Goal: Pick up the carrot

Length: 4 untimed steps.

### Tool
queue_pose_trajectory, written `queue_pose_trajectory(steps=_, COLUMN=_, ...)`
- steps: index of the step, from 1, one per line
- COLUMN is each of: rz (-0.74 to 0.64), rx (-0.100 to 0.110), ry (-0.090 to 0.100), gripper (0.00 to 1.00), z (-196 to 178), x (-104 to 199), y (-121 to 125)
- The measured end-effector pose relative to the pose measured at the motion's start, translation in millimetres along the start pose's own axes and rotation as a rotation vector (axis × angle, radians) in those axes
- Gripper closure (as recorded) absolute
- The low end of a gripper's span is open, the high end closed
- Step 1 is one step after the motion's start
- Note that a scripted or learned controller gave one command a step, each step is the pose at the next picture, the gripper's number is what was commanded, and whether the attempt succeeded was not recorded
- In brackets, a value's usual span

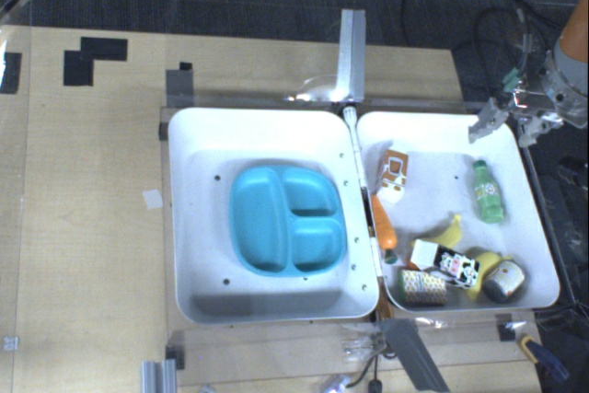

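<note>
Camera view: slim orange carrot (384, 226) against right bin's left wall; tool (509, 117) open.

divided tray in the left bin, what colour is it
Light blue. The divided tray shows best in the camera view, lying in the left bin.

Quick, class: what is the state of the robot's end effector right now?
End effector: over the right bin's far right corner; open or closed cannot be told, and it is well away from the carrot.

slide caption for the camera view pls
Gripper above right bin's far corner; carrot lies untouched against its left wall.
</note>
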<state>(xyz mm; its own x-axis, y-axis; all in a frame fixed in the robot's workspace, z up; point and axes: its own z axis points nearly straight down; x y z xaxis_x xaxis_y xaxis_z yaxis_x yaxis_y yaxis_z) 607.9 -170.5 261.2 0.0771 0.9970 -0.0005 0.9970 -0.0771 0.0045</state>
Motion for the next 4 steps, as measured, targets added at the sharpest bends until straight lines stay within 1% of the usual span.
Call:
queue_pose_trajectory(steps=1, rz=0.252, rx=0.003, ry=0.001, gripper=0.0, z=50, x=69, y=-43)
queue_pose_trajectory(steps=2, rz=0.115, rx=0.003, ry=0.001, gripper=0.0, z=60, x=137, y=-81)
queue_pose_trajectory(steps=3, rz=-0.072, rx=0.003, ry=0.001, gripper=0.0, z=76, x=157, y=-125)
queue_pose_trajectory(steps=4, rz=-0.168, rx=0.001, ry=0.001, gripper=0.0, z=76, x=140, y=-68)
